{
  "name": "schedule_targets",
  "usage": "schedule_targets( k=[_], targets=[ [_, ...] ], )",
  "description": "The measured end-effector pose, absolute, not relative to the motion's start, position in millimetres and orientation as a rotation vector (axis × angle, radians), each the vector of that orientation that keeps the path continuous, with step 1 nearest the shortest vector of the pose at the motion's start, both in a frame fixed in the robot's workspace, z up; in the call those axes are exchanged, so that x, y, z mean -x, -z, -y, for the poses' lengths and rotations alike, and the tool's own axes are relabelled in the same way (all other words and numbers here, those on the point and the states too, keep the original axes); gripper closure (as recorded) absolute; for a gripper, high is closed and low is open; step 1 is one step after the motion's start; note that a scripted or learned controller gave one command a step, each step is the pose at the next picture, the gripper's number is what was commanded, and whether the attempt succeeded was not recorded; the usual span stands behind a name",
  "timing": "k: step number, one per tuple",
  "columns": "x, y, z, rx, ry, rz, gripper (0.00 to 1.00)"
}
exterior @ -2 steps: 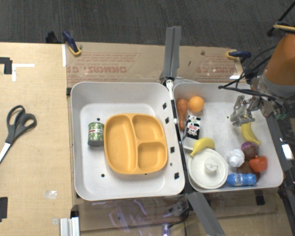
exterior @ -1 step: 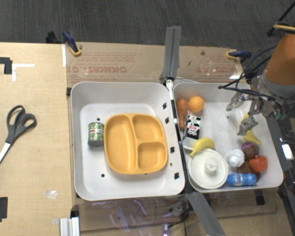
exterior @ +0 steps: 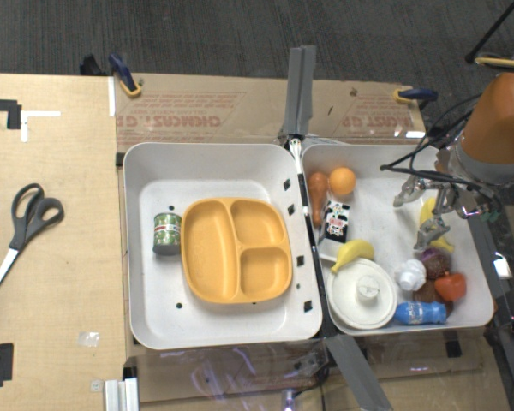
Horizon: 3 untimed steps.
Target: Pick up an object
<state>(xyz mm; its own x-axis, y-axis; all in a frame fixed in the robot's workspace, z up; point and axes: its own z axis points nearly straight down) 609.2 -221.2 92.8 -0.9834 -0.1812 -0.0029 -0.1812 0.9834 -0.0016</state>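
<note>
Fingers (exterior: 434,215) spread open, gripping nothing, hovering over right bin (exterior: 373,171). Just below fingers: dark red fruit (exterior: 434,261), white ball (exterior: 410,274). Further left: banana (exterior: 352,253), orange (exterior: 343,181).

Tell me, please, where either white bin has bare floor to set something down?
Left white bin: bare strips around the yellow divided plate and the small green can. Right white bin: open floor between the orange ball and the gripper; its near end is crowded.
</note>
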Motion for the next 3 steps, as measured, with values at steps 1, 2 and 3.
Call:
schedule_targets(
  k=[1, 2, 3],
  targets=[
    [-611.3, -104, 220, 0.292, 0.006, -3.120, 1.00],
    [-611.4, -104, 220, 0.292, 0.006, -3.119, 0.00],
    [-619.2, -94, 221, 0.200, 0.001, -3.128, 0.00]
  ],
)
